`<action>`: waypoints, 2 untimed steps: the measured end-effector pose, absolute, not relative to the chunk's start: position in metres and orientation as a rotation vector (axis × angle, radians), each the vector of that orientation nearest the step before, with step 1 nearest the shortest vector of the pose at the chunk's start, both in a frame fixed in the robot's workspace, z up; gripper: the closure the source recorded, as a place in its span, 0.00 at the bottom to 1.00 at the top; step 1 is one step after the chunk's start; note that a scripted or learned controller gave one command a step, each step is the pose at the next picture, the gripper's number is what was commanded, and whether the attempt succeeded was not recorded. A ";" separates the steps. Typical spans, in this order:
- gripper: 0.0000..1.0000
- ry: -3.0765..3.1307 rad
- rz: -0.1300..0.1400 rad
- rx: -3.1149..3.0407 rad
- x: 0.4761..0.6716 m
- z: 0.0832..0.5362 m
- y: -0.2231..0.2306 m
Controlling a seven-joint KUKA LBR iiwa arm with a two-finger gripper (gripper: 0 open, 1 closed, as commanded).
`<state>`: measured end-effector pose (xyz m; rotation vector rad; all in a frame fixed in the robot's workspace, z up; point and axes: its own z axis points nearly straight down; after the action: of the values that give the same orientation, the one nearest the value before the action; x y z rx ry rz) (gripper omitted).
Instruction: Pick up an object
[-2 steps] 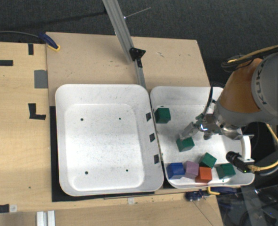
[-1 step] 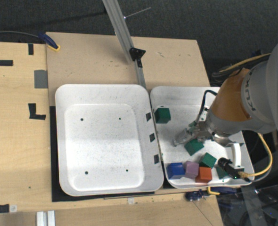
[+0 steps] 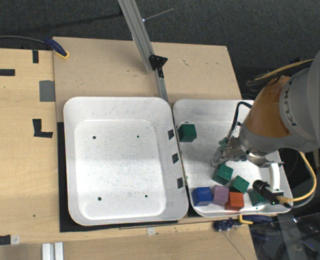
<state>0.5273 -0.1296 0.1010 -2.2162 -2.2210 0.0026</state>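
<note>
Two shallow white bins sit side by side on the wooden surface [image 3: 122,58], their inner rims touching along the middle. The left bin [image 3: 73,145] has a smooth, speckled floor with rounded corners and offers wide open room. The right bin [image 3: 203,112] is more crowded toward its near edge, while its far half holds a single green cube [image 3: 187,132] close to the inner rim, well apart from the rest.

The grey arm [image 3: 290,112] with its orange band reaches in from the right and covers the right bin's outer edge. The gripper [image 3: 225,155] points down near the bin's centre; its fingers are too dark and blurred against the arm to tell whether they are parted or closed, and nothing can be seen between them.

Just beside the gripper, toward the near edge, lies a dark green block [image 3: 223,174], tilted, with a second green block [image 3: 240,184] close by. Along the near rim sit a blue cube [image 3: 202,195], a purple cube [image 3: 221,194] and an orange cube [image 3: 236,200], nearly touching in a row. All look like small, matte, hard-edged blocks.

A grey metal bar [image 3: 138,26] slants across the surface's far edge.
</note>
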 end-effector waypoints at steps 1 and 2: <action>1.00 -2.226 -0.004 -2.222 0.528 0.164 -0.126; 1.00 -2.226 -0.003 -2.222 0.529 0.207 -0.126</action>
<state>0.5295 -0.1261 0.2072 -2.2215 -2.2260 -0.0033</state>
